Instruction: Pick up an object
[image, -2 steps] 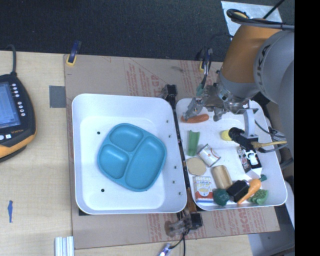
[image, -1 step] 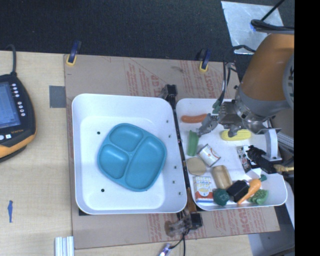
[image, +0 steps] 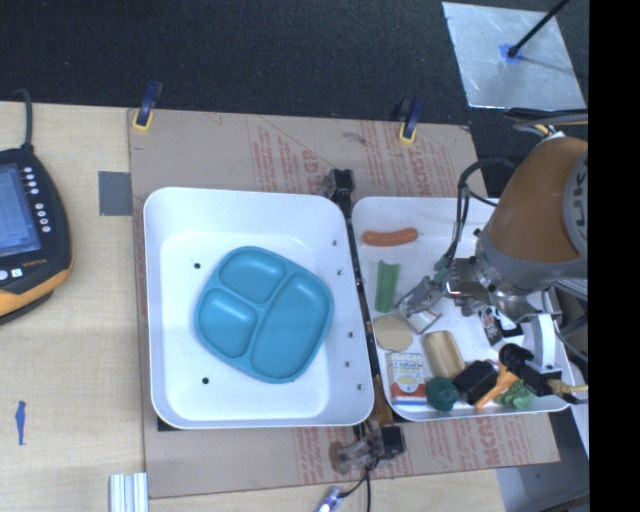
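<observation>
Spreading across the whole view, the desk (image: 80, 340) carries a sheet of brown cardboard (image: 250, 150) held by two clips at its far edge, and on that sit two white bins side by side. The left bin (image: 165, 300) holds a blue divided plate (image: 264, 313), lying flat near its middle. The right bin (image: 372, 215) holds the small things. The grey arm (image: 535, 215) with its orange band reaches in from the right and hangs over the right bin's near-right part. Its pincer (image: 425, 300) points toward the bin's middle, low over the floor; whether its tips are apart or together cannot be told, and nothing is seen between them.

Among the things to pick: a reddish sausage (image: 389, 237) lies along the far side of the right bin, a green strip (image: 386, 285) lies just left of the pincer, and a pale round piece (image: 393, 333) sits just below that. A tan cylinder (image: 442, 352) lies near the pincer's near side. A small carton (image: 406, 374), a dark green lump (image: 441, 394) and a black block (image: 476, 381) crowd the near edge. At the desk's left rests a handheld control pad (image: 25, 230).
</observation>
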